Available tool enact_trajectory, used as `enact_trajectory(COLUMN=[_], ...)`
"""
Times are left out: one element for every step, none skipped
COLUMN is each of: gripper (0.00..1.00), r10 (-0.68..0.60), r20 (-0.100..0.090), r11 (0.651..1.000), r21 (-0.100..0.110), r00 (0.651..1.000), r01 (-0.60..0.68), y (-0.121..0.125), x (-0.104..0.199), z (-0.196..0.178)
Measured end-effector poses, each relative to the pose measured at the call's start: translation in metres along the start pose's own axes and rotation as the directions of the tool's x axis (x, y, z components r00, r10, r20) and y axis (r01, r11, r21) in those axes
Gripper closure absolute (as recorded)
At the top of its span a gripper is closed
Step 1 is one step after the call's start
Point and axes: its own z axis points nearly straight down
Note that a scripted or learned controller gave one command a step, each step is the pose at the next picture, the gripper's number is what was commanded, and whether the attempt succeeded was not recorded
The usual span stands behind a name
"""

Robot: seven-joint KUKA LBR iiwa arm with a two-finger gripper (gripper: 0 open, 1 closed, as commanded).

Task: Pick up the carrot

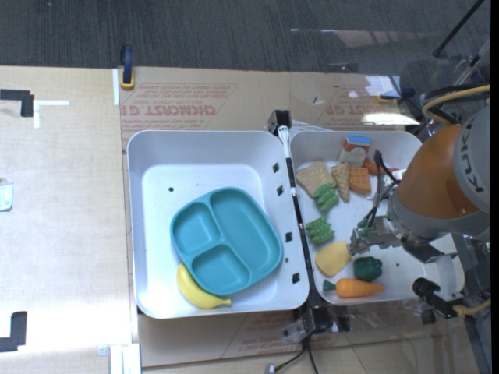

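The carrot (362,288) is orange with a green stub at its left end. It lies flat along the front wall of the right bin (405,142). My gripper (365,237) hangs low in that bin, a little behind the carrot and apart from it. Between them sits a dark green vegetable (368,269). The grey and orange arm (437,185) covers the right part of the bin. Nothing is visibly held.
A yellow piece (331,259) lies just left of the gripper, with green pods (319,229) behind it. Bread (314,178) and a waffle (359,180) lie at the back. The left bin (148,209) holds a teal divided plate (226,240) and a banana (199,290).
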Motion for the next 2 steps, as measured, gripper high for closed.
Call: enact_trajectory(gripper=[0.0,0.0], r10=[0.0,0.173], r20=[0.0,-0.002], r11=[1.0,0.985], r21=[0.0,0.008], r00=[1.0,0.985], r01=[0.0,-0.173], y=[0.0,-0.004], x=[0.0,0.007], z=[0.0,0.018])
